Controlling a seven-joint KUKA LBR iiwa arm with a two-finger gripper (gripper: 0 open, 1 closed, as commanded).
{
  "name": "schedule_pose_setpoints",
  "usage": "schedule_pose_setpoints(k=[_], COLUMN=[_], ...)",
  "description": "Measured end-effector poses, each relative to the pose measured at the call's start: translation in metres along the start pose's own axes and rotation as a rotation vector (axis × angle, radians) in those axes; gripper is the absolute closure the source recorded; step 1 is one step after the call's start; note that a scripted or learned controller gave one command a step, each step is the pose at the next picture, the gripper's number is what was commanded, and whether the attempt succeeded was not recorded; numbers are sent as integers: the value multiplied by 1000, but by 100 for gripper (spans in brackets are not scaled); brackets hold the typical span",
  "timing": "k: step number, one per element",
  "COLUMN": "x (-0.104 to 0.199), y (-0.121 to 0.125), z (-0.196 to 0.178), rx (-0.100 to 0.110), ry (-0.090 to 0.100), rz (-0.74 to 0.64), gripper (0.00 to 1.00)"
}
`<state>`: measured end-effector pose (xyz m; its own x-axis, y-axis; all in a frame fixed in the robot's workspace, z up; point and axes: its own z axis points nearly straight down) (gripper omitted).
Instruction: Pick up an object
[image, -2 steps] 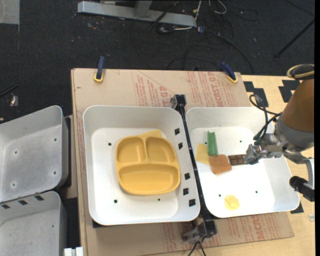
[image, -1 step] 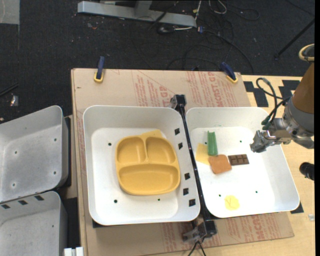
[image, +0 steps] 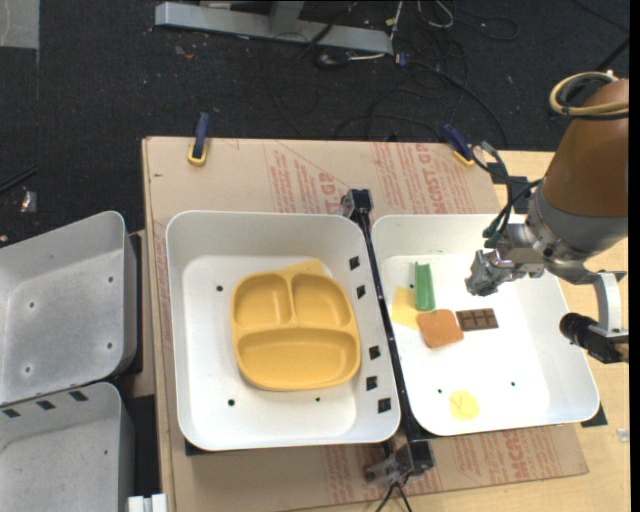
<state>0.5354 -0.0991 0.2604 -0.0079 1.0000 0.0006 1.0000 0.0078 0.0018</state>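
Note:
In the right bin (image: 560, 400) lie a green stick (image: 424, 286), a pale yellow flat piece (image: 403, 308), an orange block (image: 439, 328), a brown chocolate bar (image: 477, 320) and a small yellow lump (image: 463, 404). My gripper (image: 484, 276) hangs over the bin's upper right part, just above and to the right of the chocolate bar, and nothing shows between its fingers. The arm with its orange band (image: 592, 150) comes in from the right.
The left bin (image: 190, 400) holds a yellow divided plate (image: 296, 330). A black divider (image: 375, 300) runs between the bins. Two white lids (image: 60, 310) lie off the bench's left side. Clamps (image: 200, 140) sit on the far edge of the board.

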Motion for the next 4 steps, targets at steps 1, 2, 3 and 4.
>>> schedule_pose_setpoints(k=[1, 2, 3, 4], x=[51, 94, 148, 193], y=[9, 19, 36, 58], z=[13, 18, 30, 40], rx=[3, 1, 1, 0], ry=[0, -1, 0, -1], rz=[1, 2, 0, 2], gripper=[100, 100, 100, 100])
